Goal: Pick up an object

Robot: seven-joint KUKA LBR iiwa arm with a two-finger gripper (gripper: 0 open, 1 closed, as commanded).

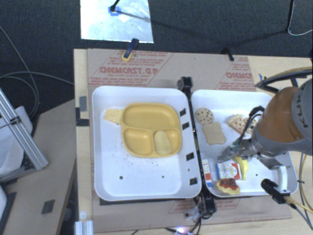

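Jaws (partly hidden) of gripper (236, 155) hover above banana (243, 167).

Yellow divided tray (149, 129) in left bin (105, 146), pale slab (113, 115) touching its corner; silver sheet (116, 12) beyond tabletop (195, 65).

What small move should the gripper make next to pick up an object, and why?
Probably a short descent, then close. The gripper hovers low in the right bin, right by the yellow banana-like toy and the small carton, and nothing shows between its fingers.
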